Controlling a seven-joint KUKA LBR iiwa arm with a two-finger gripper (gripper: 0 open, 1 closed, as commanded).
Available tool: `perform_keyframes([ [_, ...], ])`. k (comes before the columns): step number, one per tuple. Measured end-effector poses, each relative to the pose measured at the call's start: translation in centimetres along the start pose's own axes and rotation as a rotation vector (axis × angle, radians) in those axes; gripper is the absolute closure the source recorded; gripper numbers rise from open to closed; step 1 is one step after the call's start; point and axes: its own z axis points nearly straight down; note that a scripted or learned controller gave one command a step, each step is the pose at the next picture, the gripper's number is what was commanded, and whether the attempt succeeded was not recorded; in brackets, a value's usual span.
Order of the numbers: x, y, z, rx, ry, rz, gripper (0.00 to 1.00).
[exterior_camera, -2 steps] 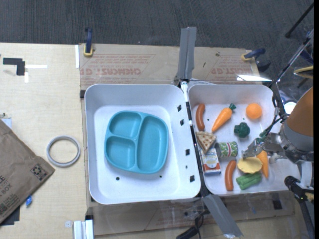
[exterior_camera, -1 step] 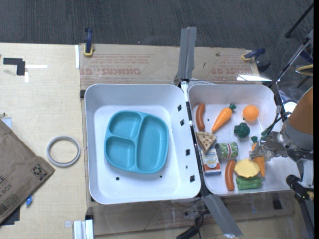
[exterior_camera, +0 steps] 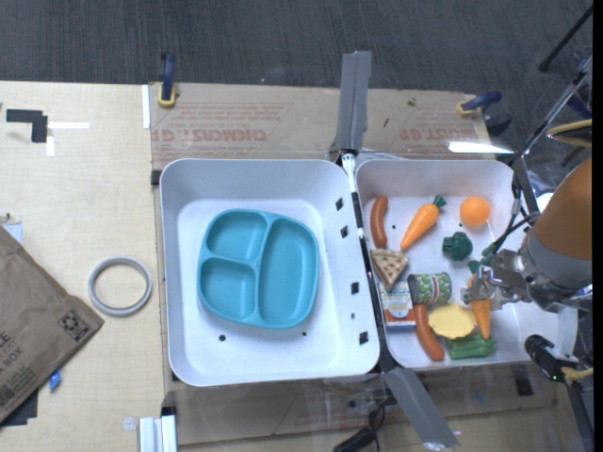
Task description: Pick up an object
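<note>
The right bin (exterior_camera: 499, 179) holds several toy foods: a red sausage (exterior_camera: 379, 220), a carrot (exterior_camera: 421, 224), an orange (exterior_camera: 475, 211), a broccoli piece (exterior_camera: 458, 246), a sandwich wedge (exterior_camera: 389, 267), a green can (exterior_camera: 431, 287), a yellow piece (exterior_camera: 452, 322), a small orange carrot (exterior_camera: 483, 316) and a green piece (exterior_camera: 471, 347). My gripper (exterior_camera: 488, 286) hangs low over the bin's right side, just above the small carrot and right of the can. Its tips are lost among cables and toys.
The left bin (exterior_camera: 179, 252) holds a blue divided plate (exterior_camera: 259, 268). A grey tape roll (exterior_camera: 120, 284) and a brown cardboard box (exterior_camera: 33, 323) lie on the bench at the left. The arm's orange band (exterior_camera: 575, 217) looms over the right bin's edge.
</note>
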Motion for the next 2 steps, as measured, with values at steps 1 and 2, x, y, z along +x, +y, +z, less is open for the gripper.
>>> perform_keyframes([
  [1,4.7,-1.3,-8.0,-0.001,-0.002,0.166,1.00],
  [2,14.8,6.7,-10.8,0.000,-0.004,0.023,1.00],
])
